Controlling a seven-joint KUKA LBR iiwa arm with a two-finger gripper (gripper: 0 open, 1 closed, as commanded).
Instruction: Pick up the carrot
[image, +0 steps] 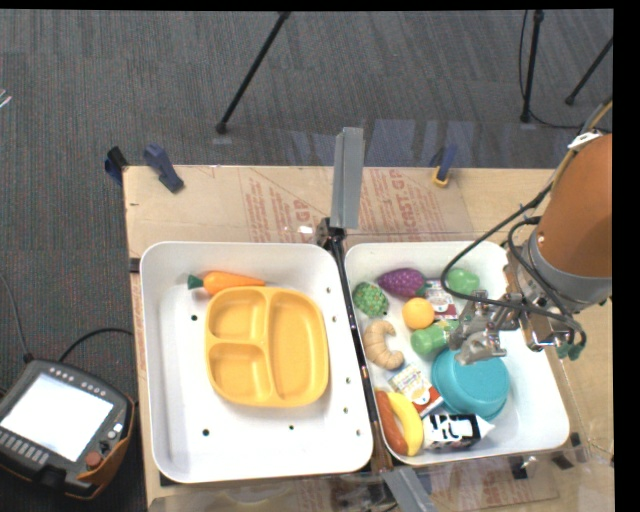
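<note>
Fingers (480, 345) first: they hang low over the right bin (545, 425), just above the near rim of the teal bowl (472, 390). From this slanted view you cannot tell whether they are open or shut. The metal parts blur together against the clutter, and nothing can be made out between them.

Close around the fingers is everything you don't want. A green pear-like piece (430, 341) sits just beside them toward the view's left, with the orange ball (418, 313) a little beyond it. The croissant (382, 343) lies farther that way, and the purple grapes (402, 282) lie farther again toward the back wall.

The carrot (232, 282) is well apart from the fingers, across the divider in the left bin (160, 300). It lies flat with its green top pointing away from the fingers. Its long side rests against the far edge of the yellow divided plate (268, 345), or just beside it.

You are therefore at the approach step, judged from this layout: the carrot is untouched and the arm is in the wrong bin. The next move calls for a lift clear of the bowl and the bin walls, then a long travel over the divider. After that you need a descent with the fingers set across the carrot's narrow width. Watch the plate's rim, because a finger on that side has little room. Approaching from the far wall's side, or gripping nearer the green top where the carrot stands free of the plate, looks the safer bet.
</note>
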